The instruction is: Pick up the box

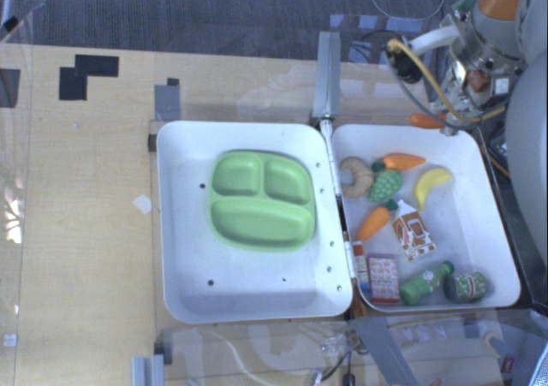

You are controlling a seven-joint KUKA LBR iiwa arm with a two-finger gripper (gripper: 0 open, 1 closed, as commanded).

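Nearest the camera, the box lay flat in the right bin, tight against its left wall with a green bottle just beside it, so a descending finger risked striking the wall or nudging the bottle. Farther off, the milk carton and carrot crowded the approach. The gripper hung at the bin's far rim, apparently holding nothing, whether spread or closed I could not tell.

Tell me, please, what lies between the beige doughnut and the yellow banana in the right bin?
In the camera view, a green bumpy toy and an orange carrot lie between them.
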